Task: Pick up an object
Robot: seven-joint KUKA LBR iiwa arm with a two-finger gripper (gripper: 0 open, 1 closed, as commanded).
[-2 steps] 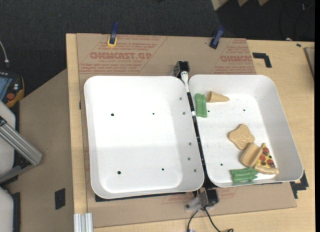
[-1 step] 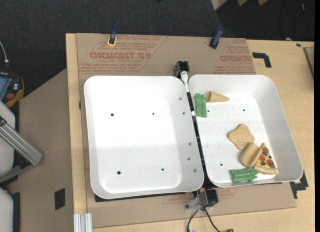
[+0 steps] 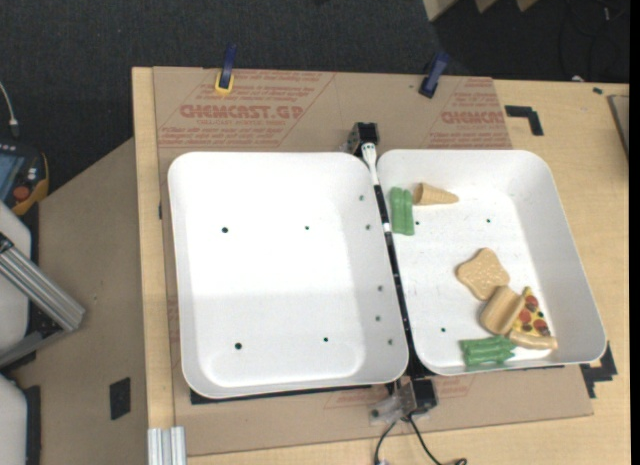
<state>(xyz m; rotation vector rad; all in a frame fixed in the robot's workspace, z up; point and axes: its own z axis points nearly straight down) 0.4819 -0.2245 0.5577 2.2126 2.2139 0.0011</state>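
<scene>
The right bin (image 3: pixel 560 203) holds several toy food pieces. A green stick (image 3: pixel 402 211) lies along its left wall, with a tan cone-shaped piece (image 3: pixel 434 194) just to its right. Lower down lie a tan bread-like piece (image 3: pixel 482 271), a brown roll (image 3: pixel 499 309) and a pizza slice (image 3: pixel 530 321) pressed against it. A green leafy piece (image 3: pixel 486 352) rests at the bin's near edge.
The left bin (image 3: pixel 190 253) stands beside the right one on a brown board (image 3: pixel 300 103). Clamps (image 3: pixel 226 73) sit at the board's far edge, and a black clip (image 3: pixel 362 138) joins the bins at the far side. Cables (image 3: pixel 405 408) hang at the front.
</scene>
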